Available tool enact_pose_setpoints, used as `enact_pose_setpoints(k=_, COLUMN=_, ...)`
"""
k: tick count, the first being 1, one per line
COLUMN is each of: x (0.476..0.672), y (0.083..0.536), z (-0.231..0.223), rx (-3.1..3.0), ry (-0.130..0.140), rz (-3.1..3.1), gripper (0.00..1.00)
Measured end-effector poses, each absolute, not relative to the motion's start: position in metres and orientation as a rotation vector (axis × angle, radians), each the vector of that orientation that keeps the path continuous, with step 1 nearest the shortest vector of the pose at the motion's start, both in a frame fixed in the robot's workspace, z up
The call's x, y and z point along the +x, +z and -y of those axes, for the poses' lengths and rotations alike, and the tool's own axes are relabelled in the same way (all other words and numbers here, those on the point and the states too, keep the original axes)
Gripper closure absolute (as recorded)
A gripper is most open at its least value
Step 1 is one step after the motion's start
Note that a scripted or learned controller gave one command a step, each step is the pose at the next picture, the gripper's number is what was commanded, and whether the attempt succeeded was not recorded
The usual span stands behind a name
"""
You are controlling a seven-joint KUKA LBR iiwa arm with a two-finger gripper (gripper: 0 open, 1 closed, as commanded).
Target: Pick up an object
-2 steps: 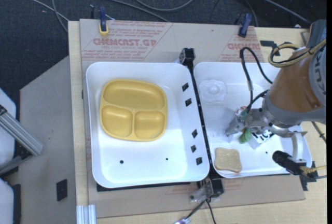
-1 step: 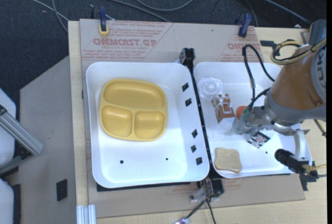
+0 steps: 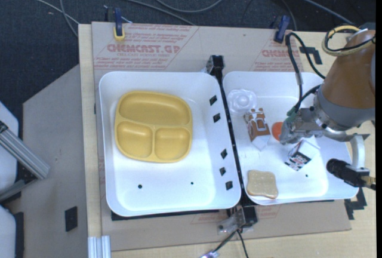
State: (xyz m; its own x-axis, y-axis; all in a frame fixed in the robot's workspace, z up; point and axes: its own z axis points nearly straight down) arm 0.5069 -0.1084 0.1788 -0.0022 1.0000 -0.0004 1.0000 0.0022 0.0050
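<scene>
Looks like the reaching-in step — the claw (image 3: pixel 293 133) is low in the right bin (image 3: pixel 316 188), mid-right of frame, beside the orange ball (image 3: pixel 277 129). Can't tell its state. Next it needs centering over one object.

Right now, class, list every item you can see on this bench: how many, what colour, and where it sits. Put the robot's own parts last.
White bins: two, side by side on the bench.
Divided plate: one, yellow, in the left bin.
Clear plastic cup: one, right bin, far left corner.
Small carton: one, brown and white, right bin, near the divider.
Small round thing: one, orange-red, beside the carton.
Bread slice: one, tan, right bin, near edge.
Clamps: two, blue, far edge.
Arm: one, grey and orange, from the right.
End effector: one, low over the right bin.
</scene>
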Motion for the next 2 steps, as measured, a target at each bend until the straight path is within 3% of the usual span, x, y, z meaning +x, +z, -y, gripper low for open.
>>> enact_pose_setpoints(k=2, x=0.514, y=0.290, z=0.114, rx=2.215, ry=0.007, rz=-2.218, gripper=1.00)
